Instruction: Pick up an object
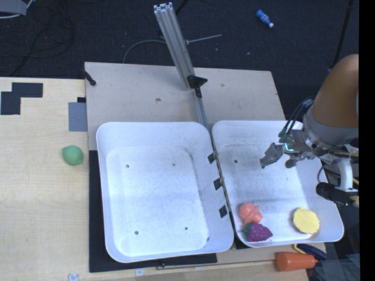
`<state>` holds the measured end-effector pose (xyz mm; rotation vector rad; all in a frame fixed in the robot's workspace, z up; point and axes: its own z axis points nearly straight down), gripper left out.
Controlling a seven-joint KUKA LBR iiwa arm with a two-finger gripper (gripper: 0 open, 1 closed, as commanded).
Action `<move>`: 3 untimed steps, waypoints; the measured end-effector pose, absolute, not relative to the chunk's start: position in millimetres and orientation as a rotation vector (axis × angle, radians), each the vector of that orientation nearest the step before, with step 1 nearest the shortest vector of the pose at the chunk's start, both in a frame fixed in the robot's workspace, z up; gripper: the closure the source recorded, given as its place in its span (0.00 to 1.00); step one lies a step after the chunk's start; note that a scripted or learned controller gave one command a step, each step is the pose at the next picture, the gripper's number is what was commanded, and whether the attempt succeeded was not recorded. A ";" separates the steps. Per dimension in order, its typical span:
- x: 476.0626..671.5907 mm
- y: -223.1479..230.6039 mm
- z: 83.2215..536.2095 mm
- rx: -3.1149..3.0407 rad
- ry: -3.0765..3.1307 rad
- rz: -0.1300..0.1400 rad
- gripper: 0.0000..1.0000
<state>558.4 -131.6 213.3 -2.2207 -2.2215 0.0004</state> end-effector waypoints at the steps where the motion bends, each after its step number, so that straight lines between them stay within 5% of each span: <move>1: 558.4 -131.6 213.3 -2.221 -2.221 0.000 0.00; 3: 545.7 -132.7 124.5 -2.219 -2.219 0.004 0.00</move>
